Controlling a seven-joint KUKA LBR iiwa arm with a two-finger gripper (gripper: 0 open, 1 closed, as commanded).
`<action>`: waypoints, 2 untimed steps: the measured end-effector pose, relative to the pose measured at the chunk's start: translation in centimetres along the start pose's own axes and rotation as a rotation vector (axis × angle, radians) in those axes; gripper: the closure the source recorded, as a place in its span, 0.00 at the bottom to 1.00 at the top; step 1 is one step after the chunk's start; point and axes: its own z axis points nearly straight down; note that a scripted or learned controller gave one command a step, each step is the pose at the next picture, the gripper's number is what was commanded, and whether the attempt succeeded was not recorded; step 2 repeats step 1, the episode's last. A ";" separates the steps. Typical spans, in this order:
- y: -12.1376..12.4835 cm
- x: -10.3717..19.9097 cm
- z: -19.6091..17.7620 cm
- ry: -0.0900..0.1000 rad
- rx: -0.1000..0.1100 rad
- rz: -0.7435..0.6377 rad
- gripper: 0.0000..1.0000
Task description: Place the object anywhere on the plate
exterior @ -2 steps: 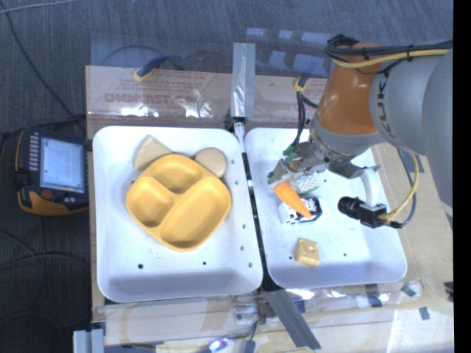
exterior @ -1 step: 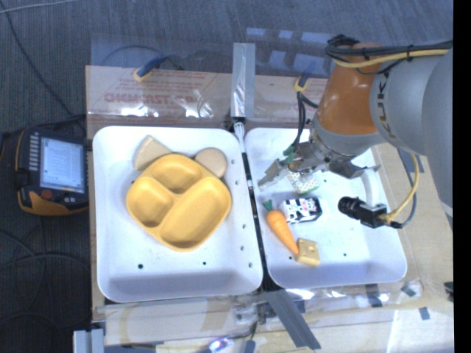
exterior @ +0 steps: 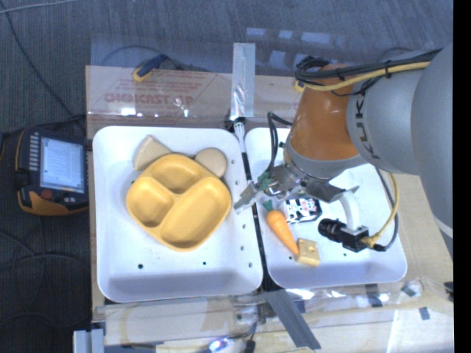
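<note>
A yellow plate with three compartments lies in the left bin. In the right bin, an orange carrot lies near the bin's left wall, with a small yellow cheese wedge at its lower end. A small black-and-white object sits just right of the carrot's top. My gripper hangs low over the right bin's left side, just above the carrot's upper end and close to the divider between the bins. The wrist hides what is under it.
Two beige food pieces lie behind the plate in the left bin. A black cylinder on a yellow cable hangs over the right bin. A handheld controller rests left of the bench.
</note>
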 end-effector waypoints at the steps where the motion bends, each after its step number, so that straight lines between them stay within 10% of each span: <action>1: 7.1 4.4 -2.6 -0.002 -0.001 0.071 0.00; 2: 7.1 4.4 -2.6 -0.002 -0.001 0.071 0.00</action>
